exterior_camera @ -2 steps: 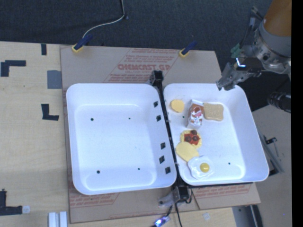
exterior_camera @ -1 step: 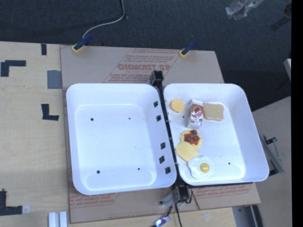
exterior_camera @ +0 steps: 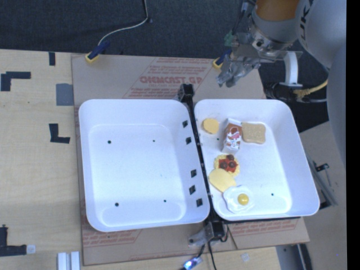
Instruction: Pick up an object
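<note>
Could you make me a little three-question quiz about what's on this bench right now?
1. True or false: the toy food lies in the left bin.
2. What sits nearest the front edge of the right bin? A) fried egg B) toast slice C) small carton
3. Fill in: the gripper hangs above the bench beyond the right bin's ____ edge.

Key: 1 false; 2 A; 3 far.

Toy food [exterior_camera: 231, 161] crowding right bin's [exterior_camera: 281, 162] left.
</note>
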You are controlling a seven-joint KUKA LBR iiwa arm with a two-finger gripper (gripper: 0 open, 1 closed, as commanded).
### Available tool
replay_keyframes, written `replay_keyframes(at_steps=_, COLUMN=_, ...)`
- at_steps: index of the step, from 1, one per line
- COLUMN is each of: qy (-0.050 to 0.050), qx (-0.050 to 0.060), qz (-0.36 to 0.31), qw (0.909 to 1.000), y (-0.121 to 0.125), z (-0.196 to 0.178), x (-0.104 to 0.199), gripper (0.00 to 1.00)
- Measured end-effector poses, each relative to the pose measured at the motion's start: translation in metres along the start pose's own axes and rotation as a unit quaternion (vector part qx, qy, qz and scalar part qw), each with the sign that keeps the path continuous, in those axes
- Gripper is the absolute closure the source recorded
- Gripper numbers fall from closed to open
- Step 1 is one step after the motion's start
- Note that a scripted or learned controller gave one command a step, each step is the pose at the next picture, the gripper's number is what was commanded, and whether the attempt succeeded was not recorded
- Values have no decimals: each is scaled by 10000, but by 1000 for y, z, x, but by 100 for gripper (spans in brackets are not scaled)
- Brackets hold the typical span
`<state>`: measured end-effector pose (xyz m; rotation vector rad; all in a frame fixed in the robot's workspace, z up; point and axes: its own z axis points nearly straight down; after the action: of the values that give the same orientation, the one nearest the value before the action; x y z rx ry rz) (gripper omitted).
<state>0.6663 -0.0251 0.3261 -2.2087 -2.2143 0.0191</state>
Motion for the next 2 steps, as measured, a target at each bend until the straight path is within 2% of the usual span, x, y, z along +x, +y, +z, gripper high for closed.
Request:
replay_keyframes(at_steps=1, qy=6, qx=-42, qz=-38, qw=10000, y=-11, z=72, x=95, gripper=100)
replay_keyframes(at_steps=2, qy=8, qx=-108, qz=-39, qw=9999, y=3, z=27, x=183, gripper=100)
